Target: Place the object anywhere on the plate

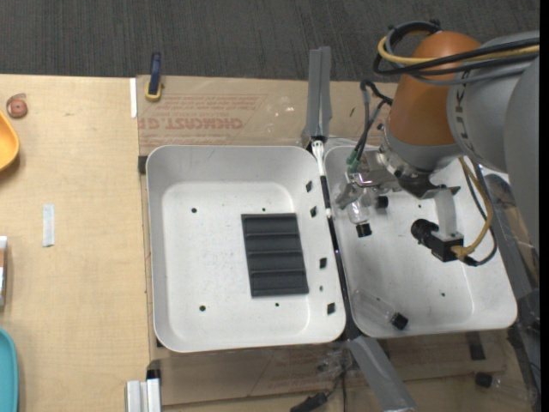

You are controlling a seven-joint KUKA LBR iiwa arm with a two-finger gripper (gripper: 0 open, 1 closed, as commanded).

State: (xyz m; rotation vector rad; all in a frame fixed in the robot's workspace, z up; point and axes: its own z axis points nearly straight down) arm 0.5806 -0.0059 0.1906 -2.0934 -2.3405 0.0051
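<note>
I see the gripper [360, 197] low in the right bin [480, 312]; finger state unclear, black ridged plate [274, 254] bare, placement pending.

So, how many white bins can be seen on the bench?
2. The left bin holds a dark ridged block. The right bin lies beside it, under the arm, which hides part of it.

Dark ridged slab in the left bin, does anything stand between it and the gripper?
Only the bins' adjoining rims, running between the slab in the left bin and the gripper over the right bin.
</note>
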